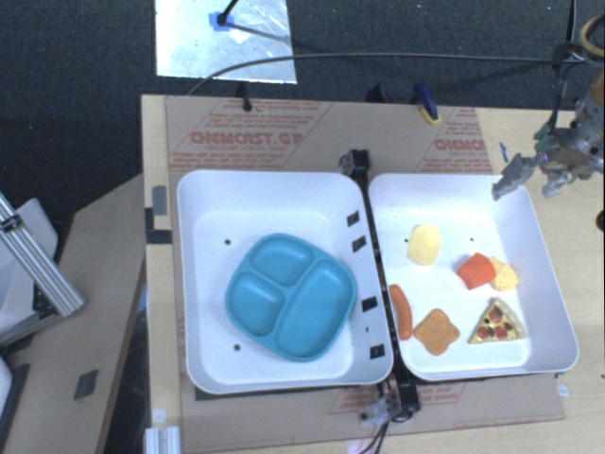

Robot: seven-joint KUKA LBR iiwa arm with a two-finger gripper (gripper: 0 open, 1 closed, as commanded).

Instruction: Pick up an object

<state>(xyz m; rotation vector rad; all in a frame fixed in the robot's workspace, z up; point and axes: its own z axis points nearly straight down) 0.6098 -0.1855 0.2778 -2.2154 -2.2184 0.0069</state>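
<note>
The right bin (pixel 544 253) holds several toy foods: a pale yellow lump (pixel 424 244), a red-orange piece (pixel 476 270) with a yellow bit (pixel 507 276) beside it, a red sausage (pixel 401 310), a brown toast-like piece (pixel 436 331) and a pizza slice (pixel 497 323). My gripper (pixel 529 180) hangs over the bin's far right corner, above and to the right of the foods. Its fingers (pixel 506 180) are spread open with nothing between them.
The left bin (pixel 203 253) contains a blue divided plate (pixel 290 296). A black clip strip (pixel 364 244) joins the two bins. Cables run across the back, and a silver sheet (pixel 225 26) lies on the floor beyond the bench.
</note>
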